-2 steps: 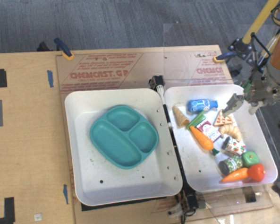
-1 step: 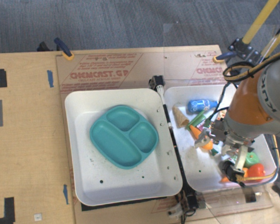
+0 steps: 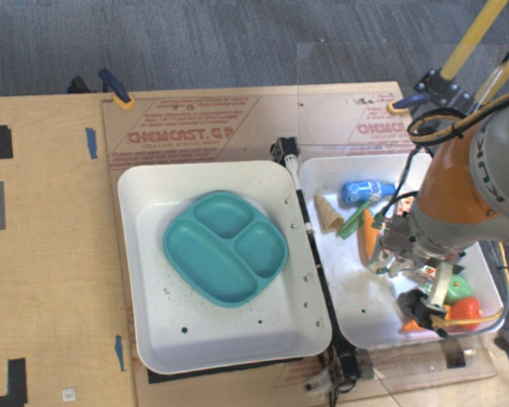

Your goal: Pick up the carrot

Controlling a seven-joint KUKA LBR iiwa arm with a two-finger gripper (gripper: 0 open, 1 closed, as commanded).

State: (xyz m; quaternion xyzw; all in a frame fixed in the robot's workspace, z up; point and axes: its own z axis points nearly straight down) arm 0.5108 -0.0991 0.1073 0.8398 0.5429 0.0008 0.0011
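Observation:
The carrot is a small orange piece lying in the right bin, near its middle, pointing roughly up and down. My gripper reaches in from the right and sits low over the bin, right beside the carrot's lower right end. The wrist hides where the two meet, so a grip on the carrot cannot be confirmed.
Near the carrot lie a green pod, a tan cone and a blue packet. A green piece and a red-orange one sit at the bin's lower right. The left bin holds a teal divided plate.

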